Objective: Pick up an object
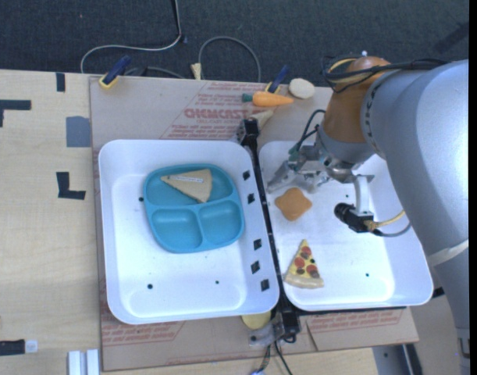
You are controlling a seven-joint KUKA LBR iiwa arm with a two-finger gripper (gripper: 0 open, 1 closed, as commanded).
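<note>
In the right bin (394,287), a brown toast-like piece (293,204) lies near the divider, and a pizza slice (304,266) lies closer to the front. My gripper (290,176) hangs low over the back left of that bin, just behind the brown piece and close to it. Nothing shows in its grasp. In the left bin (125,280), a blue divided tray (194,209) carries a tan sandwich wedge (191,183) in its top compartment.
Behind the bins, an orange carrot (271,98) and a pale egg-shaped item (301,88) rest on the cardboard. A black clipped divider (258,209) separates the bins. The grey arm (410,131) covers the back right of the right bin, and a black cable (355,217) trails from it.
</note>
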